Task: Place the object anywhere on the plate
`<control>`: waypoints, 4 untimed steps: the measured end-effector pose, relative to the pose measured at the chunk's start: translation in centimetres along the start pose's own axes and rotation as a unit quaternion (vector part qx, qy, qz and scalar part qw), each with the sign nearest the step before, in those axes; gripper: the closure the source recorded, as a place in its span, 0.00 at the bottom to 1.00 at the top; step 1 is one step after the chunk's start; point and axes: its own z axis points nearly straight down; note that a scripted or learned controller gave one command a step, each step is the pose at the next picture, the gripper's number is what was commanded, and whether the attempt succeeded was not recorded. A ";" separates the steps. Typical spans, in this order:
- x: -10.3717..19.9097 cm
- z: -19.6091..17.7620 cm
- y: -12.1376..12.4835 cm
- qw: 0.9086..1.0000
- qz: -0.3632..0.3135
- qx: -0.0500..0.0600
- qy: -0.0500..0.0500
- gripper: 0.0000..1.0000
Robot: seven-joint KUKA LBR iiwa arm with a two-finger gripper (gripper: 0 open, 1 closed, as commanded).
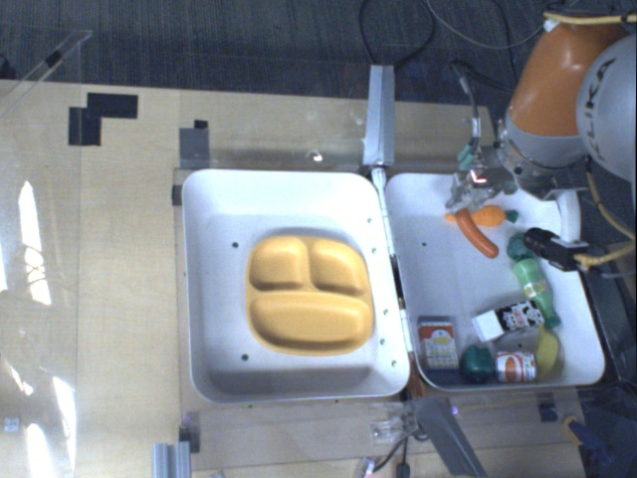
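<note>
Tool [470, 189] low in right bin's [438, 297] far corner, over hot dog [477, 233] and carrot [489, 216]; finger spread unclear. Yellow plate [309, 294] in left bin [214, 267]. Pale wood tabletop [90, 297], dark carpet [199, 18] behind. Carton labels unreadable, perhaps too small.

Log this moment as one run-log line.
hand over right bin, near carrot and sausage | grasp: cannot tell | yellow plate in left bin | placement not done

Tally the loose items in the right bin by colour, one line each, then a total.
Orange: 2, the sausage and carrot.
Green: 2, the bottle and the dark round item.
Red: 2, the box and can.
White: 1, the carton.
Yellow: 1, the lemon.
Total: 8.
</note>
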 end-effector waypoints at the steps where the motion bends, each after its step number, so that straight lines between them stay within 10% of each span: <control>1: 5.4 2.6 4.3 1.000 -0.020 -0.001 0.001 1.00; 2: 13.2 2.7 1.1 0.997 -0.071 0.000 0.002 1.00; 3: 13.2 2.7 1.1 0.998 -0.070 0.000 0.002 0.00; 4: 13.7 2.6 1.1 0.999 0.053 0.000 0.001 0.00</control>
